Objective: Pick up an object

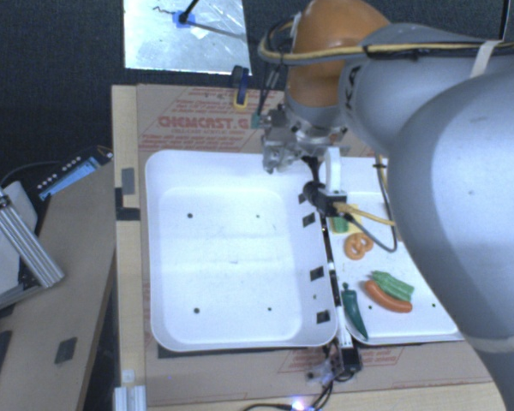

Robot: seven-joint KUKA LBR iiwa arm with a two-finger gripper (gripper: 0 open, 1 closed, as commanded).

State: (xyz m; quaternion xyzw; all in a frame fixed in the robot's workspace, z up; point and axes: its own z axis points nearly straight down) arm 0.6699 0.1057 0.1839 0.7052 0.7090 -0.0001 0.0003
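Note:
My gripper point(280, 155) hangs below the orange wrist band at the back of the bench, over the far edge of the left bin point(223, 255) near the divider. In the right bin point(411, 328) lie an orange pretzel point(357, 246), a small green piece point(338, 225), an orange sausage with a green strip on it point(388, 291), and a dark green pepper point(354, 312) by the front left corner. All of them sit nearer the camera than the gripper and apart from it. Much of the right bin is hidden by the arm.
The grey arm point(445, 144) fills the right side and covers the right bin's far part. Black clips point(317, 274) run along the rim between the bins. A silvery sheet point(184, 24) lies behind the bench, and a metal frame point(17, 238) stands at the left.

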